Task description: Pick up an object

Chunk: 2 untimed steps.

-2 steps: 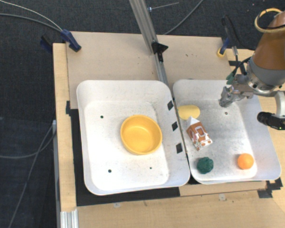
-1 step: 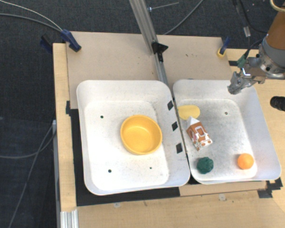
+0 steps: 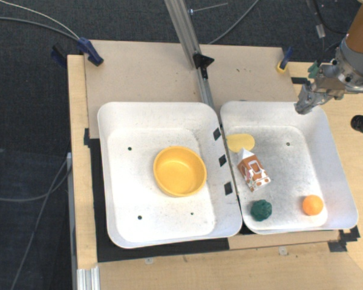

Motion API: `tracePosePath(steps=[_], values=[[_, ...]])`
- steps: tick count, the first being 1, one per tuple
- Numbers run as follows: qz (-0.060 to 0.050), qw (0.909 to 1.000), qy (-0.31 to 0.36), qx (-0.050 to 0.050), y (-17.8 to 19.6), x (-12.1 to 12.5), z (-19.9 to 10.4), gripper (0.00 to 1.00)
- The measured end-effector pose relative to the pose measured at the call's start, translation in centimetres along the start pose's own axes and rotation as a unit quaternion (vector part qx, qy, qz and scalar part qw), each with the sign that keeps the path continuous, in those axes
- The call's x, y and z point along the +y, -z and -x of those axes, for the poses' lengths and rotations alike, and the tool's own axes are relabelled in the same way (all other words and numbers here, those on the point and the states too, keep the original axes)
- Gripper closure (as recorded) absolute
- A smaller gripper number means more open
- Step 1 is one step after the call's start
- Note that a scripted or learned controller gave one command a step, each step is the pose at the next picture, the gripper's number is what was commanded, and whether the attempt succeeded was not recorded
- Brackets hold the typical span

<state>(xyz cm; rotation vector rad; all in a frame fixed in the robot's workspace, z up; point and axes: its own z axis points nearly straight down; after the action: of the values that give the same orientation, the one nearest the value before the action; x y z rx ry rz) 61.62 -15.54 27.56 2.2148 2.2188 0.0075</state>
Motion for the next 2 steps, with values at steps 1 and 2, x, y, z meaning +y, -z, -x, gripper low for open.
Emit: tracePosePath(steps=[1, 2], values=[[-0.006, 1.0000, 0.003, 0.003, -0.6, 0.8, -6.4, 1.00], [-0.010, 0.9999, 0.002, 0.004, -2.1, 1.7, -12.3, 1.00]])
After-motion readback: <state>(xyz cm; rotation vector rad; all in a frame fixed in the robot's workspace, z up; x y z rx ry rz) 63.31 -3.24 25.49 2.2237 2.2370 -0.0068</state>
